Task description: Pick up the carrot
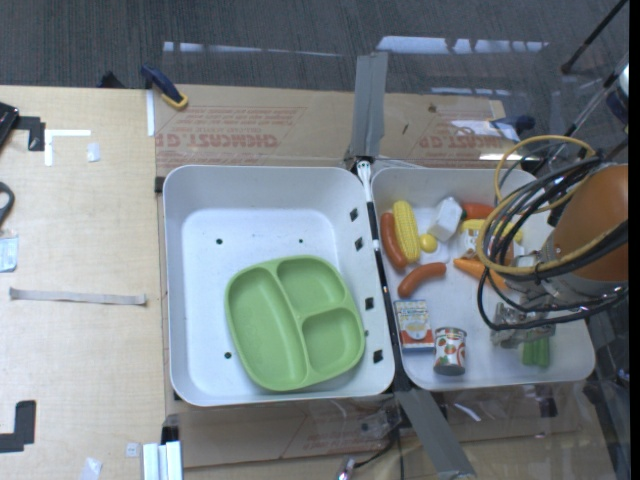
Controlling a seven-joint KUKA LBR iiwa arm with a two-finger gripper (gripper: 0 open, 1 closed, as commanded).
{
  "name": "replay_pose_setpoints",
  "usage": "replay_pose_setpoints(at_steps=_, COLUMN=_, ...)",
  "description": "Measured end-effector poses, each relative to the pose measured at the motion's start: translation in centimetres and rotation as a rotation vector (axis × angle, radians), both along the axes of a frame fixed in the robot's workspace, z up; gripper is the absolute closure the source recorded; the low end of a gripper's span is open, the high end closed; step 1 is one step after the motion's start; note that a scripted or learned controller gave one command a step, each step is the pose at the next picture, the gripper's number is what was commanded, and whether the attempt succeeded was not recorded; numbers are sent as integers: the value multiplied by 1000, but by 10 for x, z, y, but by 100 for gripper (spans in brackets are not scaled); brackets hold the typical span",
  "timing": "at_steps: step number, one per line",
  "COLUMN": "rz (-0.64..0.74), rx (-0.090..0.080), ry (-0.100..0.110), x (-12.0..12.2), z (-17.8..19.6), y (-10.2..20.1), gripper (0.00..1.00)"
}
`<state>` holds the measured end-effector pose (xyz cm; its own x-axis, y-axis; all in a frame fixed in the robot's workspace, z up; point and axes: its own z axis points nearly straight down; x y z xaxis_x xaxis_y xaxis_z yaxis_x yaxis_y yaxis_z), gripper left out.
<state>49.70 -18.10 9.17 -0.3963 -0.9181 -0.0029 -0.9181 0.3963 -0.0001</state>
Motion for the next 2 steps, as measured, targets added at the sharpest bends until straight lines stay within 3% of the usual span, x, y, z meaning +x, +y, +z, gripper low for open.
replay_pose_setpoints(at_steps=1, rz=0, rx=0, ry=0, x=0, z=0, y=0, gripper=0)
replay_pose_setpoints(at_steps=2, rz=-74, rx=0, ry=-4, x=125, z=2, y=-18, gripper=0)
